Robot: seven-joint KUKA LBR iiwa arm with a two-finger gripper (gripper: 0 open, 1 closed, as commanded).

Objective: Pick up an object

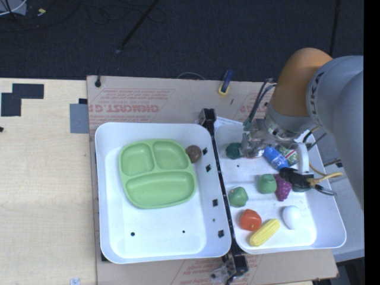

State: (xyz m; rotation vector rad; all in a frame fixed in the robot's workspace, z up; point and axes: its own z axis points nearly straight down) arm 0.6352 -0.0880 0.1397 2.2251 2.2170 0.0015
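The hand (254,142), its grip impossible to tell, sits low beside the dark green ball (233,151), seemingly reaching for it.

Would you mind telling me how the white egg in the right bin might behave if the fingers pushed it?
The white egg looks smooth and rounded, so it would probably roll rather than slide. It lies near the right bin wall, which might stop it. Its glossy surface may slip.

Arm (332,94) cut off at right edge, blue object (275,157) partly hidden beneath wrist
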